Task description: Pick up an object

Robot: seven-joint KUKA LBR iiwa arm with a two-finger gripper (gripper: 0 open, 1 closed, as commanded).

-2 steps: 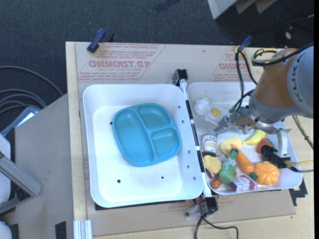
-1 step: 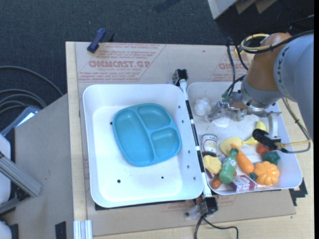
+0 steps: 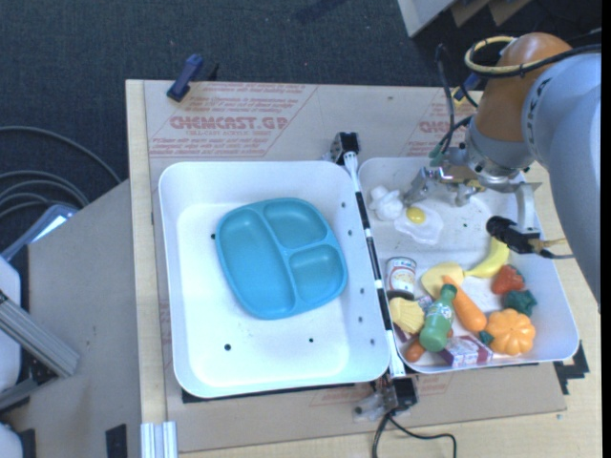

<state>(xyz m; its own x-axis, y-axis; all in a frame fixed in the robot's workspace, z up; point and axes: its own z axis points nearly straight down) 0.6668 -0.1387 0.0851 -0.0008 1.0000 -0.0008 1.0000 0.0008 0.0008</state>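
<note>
The right bin (image 3: pixel 563 324) holds several toy foods. A fried egg (image 3: pixel 417 218) lies near its far left corner beside a small white lump (image 3: pixel 385 201). Nearer the front are a banana (image 3: pixel 492 258), a small can (image 3: pixel 401 277), a green bottle (image 3: pixel 437 322), a carrot (image 3: pixel 468 310), an orange pumpkin (image 3: pixel 509 332) and a red pepper (image 3: pixel 509 280). My gripper (image 3: pixel 430 181) hangs low over the bin's far end, just above and behind the fried egg. I see nothing held in it.
The left bin (image 3: pixel 181 256) holds a blue divided plate (image 3: pixel 280 256). A black clamp (image 3: pixel 346 145) sits on the ridge between the bins. The grey arm (image 3: pixel 563 113) covers the right bin's far right corner. A blue clip (image 3: pixel 184 77) lies at the board's far left.
</note>
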